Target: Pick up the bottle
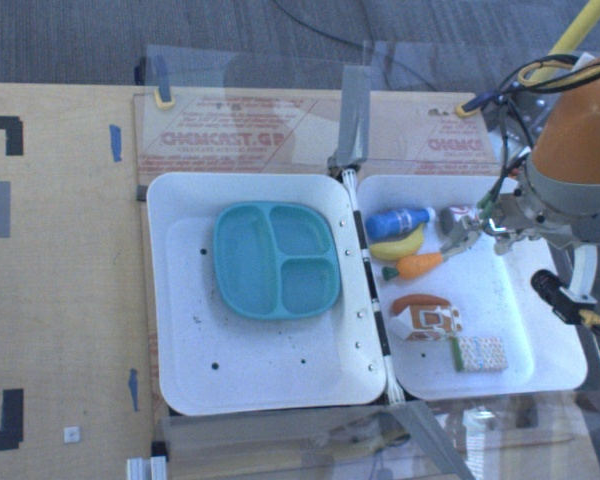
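The bottle [396, 221] is blue with a white cap and lies on its side at the far left of the right bin [540, 368], its cap pointing right. My gripper [458, 232] hangs just right of the cap, low over the bin, a short gap away from the bottle. It stands open with nothing between its fingers. The grey arm with its orange band [578, 138] reaches in from the right, above the bin's far right corner.
A yellow banana [400, 246] lies against the bottle's near side, with an orange carrot [421, 264] below it. A brown and white carton [427, 318] and a green speckled packet [481, 353] lie nearer the front. The left bin [180, 368] holds a teal divided plate [277, 259].
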You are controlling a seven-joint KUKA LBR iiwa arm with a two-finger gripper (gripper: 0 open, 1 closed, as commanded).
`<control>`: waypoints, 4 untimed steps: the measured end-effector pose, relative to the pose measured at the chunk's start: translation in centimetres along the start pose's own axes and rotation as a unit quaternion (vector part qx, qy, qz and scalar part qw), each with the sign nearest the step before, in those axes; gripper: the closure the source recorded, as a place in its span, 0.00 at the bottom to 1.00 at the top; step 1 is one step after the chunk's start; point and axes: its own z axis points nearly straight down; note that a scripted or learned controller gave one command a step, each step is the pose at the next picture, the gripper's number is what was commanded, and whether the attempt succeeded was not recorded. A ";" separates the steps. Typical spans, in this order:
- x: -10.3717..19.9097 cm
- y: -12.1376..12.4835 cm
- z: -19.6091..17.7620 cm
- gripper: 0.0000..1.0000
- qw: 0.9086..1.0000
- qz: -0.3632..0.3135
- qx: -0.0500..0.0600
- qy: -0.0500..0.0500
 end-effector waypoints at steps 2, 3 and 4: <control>-0.4 8.7 9.6 0.00 0.999 0.052 0.013 0.008; 0.4 4.9 10.5 0.00 1.000 -0.014 -0.005 -0.001; 1.2 1.4 9.7 0.00 1.000 0.028 0.001 0.001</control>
